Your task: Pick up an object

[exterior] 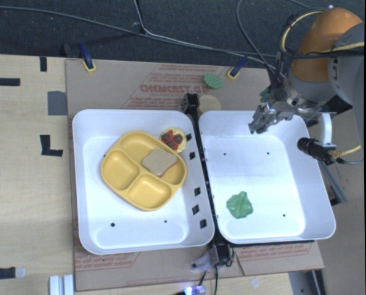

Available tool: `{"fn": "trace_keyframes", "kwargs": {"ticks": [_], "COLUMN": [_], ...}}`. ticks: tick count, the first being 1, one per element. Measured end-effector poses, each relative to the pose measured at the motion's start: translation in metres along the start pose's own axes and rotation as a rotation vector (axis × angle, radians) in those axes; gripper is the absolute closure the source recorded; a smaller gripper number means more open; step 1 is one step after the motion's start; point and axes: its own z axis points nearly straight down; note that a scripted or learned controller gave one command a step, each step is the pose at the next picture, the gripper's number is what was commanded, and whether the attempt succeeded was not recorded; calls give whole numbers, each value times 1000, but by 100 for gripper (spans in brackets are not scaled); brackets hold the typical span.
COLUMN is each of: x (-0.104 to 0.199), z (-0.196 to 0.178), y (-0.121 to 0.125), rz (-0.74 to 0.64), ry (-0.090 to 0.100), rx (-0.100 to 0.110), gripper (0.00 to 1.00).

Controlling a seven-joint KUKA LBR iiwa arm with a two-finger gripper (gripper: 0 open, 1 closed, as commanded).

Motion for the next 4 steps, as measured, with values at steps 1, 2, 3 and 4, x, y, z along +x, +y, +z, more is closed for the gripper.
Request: {"fn": "trace_keyframes", "kwargs": {"ticks": [1,2,3,4], "x": [55,106,158,212], "z": [-13,-7,-2,-3], "y": [1,-13,-18,-22], "rz": [-5,-4,-5,-5], "ry": [2,1,2,2], "rx": [2,5,5,4], "gripper": [100,100,100,100]}}
